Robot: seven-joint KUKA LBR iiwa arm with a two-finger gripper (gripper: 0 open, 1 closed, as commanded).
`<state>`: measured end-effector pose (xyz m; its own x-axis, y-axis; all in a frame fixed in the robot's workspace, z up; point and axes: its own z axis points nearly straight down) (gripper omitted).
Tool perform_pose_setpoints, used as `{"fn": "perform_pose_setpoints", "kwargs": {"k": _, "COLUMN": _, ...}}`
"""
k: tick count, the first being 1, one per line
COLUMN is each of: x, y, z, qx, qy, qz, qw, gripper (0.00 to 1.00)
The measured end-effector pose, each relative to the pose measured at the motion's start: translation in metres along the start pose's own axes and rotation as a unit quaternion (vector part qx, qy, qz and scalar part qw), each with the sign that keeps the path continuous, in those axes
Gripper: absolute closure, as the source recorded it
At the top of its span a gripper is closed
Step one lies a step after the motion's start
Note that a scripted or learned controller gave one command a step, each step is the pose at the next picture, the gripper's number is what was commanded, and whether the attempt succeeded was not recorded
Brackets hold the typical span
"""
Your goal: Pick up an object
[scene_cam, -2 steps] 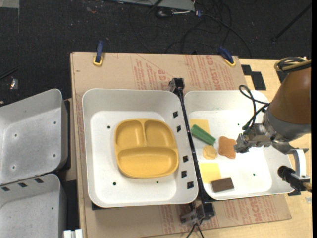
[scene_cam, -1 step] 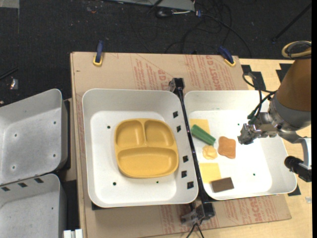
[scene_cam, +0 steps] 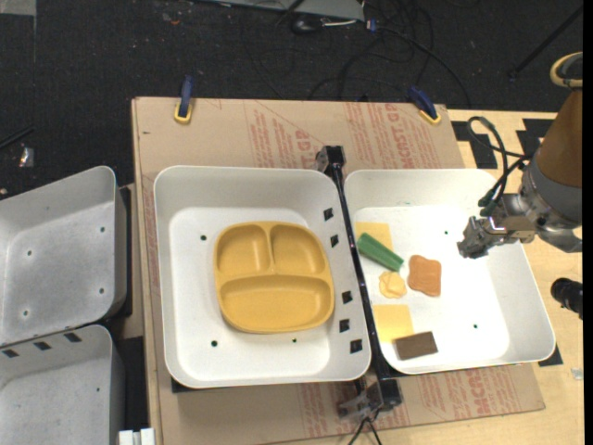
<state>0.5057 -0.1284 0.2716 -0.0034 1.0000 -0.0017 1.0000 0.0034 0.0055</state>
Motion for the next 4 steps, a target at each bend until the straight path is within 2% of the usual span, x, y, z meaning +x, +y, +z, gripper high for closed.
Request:
{"fn": "perform_pose_setpoints", "kwargs": {"k": 1, "x": 0.063, "y": -0.002, "z": 0.008, "qx": 0.003, "qy": 0.002, "qz": -0.003, "qw": 1.0000, "gripper": 1.00}}
{"fn": "perform_pose_setpoints", "kwargs": {"k": 4, "x": 0.207, "y": -0.013, "z": 0.018, "qx": 0.004, "qy": 0.001, "qz": -0.002, "qw": 1.0000, "gripper": 1.00}}
